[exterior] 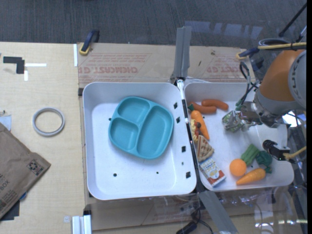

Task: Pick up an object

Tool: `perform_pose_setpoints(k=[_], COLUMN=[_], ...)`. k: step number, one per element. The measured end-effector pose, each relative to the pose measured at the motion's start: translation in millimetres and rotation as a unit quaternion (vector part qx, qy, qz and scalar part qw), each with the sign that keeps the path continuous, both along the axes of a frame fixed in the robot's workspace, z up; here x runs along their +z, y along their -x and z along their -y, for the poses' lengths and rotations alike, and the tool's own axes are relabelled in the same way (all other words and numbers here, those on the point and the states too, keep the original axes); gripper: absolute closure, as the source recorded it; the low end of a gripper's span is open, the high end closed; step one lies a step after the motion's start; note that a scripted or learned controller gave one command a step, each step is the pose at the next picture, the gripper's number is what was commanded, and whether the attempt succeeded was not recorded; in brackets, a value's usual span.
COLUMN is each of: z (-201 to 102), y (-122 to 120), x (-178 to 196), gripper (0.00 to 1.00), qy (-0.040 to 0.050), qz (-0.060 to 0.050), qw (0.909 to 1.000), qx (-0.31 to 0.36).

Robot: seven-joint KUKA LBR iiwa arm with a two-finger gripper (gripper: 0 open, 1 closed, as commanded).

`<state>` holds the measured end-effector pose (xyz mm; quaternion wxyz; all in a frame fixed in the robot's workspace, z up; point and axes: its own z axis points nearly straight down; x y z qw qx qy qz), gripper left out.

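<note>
Grey gripper (233, 121) is hovering in the right bin (287, 179), right of the carrot (200, 123); I cannot tell its grasp. Crowded toys are risking a miss.

Teal divided plate (141, 127); white bins (97, 179); orange carrot (250, 176); orange ball (238, 167).

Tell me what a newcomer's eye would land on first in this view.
First, the teal divided plate, lying alone in the left bin. Then the heap of toy food along the right bin: carrots, an orange, a small carton. Last, the grey arm with its orange band reaching in from the right, its gripper low over the right bin's upper part.
</note>
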<state>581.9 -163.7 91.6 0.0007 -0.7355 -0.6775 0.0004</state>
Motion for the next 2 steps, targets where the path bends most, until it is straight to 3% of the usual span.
perform_pose_setpoints(k=[1, 2], z=[-27.5, -25.9], y=[-10.6, -20.1], x=[119.7, 111.3], gripper=[1.00, 1.00], qy=[0.0009, 0.0011], qz=[0.000, 0.000], qw=[1.0000, 0.9999], qx=[-0.010, -0.015])
